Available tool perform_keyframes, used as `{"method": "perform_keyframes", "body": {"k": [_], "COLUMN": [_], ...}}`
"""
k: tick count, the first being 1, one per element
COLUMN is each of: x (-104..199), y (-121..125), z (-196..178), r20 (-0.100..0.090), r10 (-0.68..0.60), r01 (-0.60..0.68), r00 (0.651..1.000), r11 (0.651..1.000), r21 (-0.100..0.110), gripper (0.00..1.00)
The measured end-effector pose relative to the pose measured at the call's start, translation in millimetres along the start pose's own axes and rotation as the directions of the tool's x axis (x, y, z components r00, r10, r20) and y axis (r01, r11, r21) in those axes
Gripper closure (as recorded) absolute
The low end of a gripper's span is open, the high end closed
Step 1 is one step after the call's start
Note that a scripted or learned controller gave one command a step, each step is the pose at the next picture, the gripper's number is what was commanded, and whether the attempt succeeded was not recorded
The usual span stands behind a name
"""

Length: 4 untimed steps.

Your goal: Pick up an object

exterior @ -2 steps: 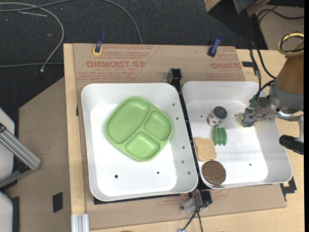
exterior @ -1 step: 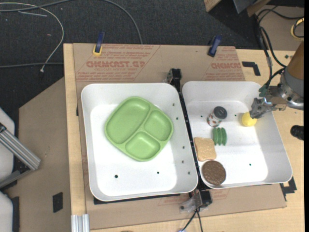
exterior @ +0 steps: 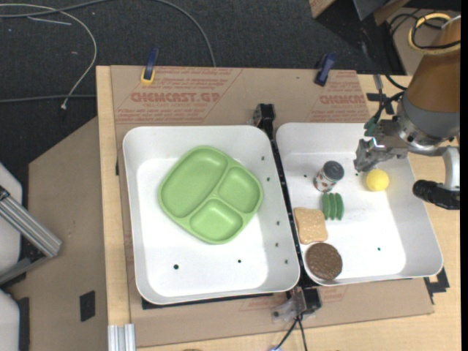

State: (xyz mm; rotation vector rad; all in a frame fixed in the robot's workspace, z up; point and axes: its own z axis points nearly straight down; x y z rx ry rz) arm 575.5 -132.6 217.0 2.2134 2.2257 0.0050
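Bins first: your left bin (exterior: 146, 269) holds a green divided plate (exterior: 210, 194). Beside it, your right bin (exterior: 409, 247) holds a brown disc (exterior: 323, 260), toast (exterior: 311, 225), green vegetable (exterior: 333, 205), yellow ball (exterior: 377, 180) and small can (exterior: 329, 175), with the gripper (exterior: 369, 152) just above the ball.

Divided plate (exterior: 210, 194) in left bin (exterior: 146, 269); can (exterior: 328, 176), ball (exterior: 377, 180) in right bin (exterior: 409, 254).

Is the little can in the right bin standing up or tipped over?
Tipped over. The can lies on its side on the right bin's floor, grey end facing up-right.
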Motion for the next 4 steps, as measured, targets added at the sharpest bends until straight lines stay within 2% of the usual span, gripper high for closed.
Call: {"method": "perform_keyframes", "body": {"k": [2,3,4], "x": [117.5,161.5,217.6], "y": [29.1,46.5,67.9], "z": [-10.2,-17.3,-18.9], "r20": [-0.002,-0.001,-0.002], "r10": [-0.002,0.0,-0.001], "r01": [0.002,0.0,0.001], "r00": [1.0,1.0,1.0], "r11": [1.0,1.0,1.0], "r21": [0.002,0.001,0.001], "gripper": [1.0,1.0,1.0]}}
